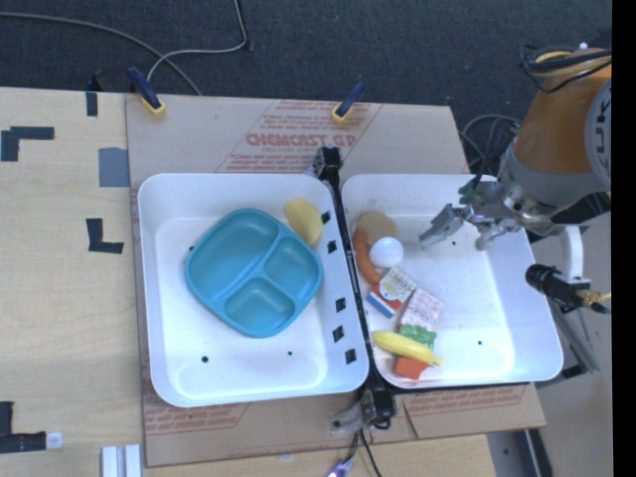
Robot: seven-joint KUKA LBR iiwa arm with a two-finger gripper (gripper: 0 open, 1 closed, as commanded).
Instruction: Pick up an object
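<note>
- Hovering over the right white plastic bin (497, 351) at its 2 o'clock corner, the tool (459, 229) had its fingers spread open and held nothing.
- At the bin's 9 o'clock side lay a small white ball (387, 251), touching an orange round object (370, 256).
- Toward 7 o'clock rested a yellow toy banana (404, 345).
- A blue divided plastic plate (254, 271) sat in the left white bin (164, 296).

Gripper (459, 225): grey metal, matt. Bin under it (497, 306): white plastic, smooth, slightly glossy. Far left of gripper, blue tray (254, 271): smooth plastic w/ soft shine. Cardboard sheet (288, 137) behind: brown, matt paper. Bench (60, 296): pale wood.
</note>
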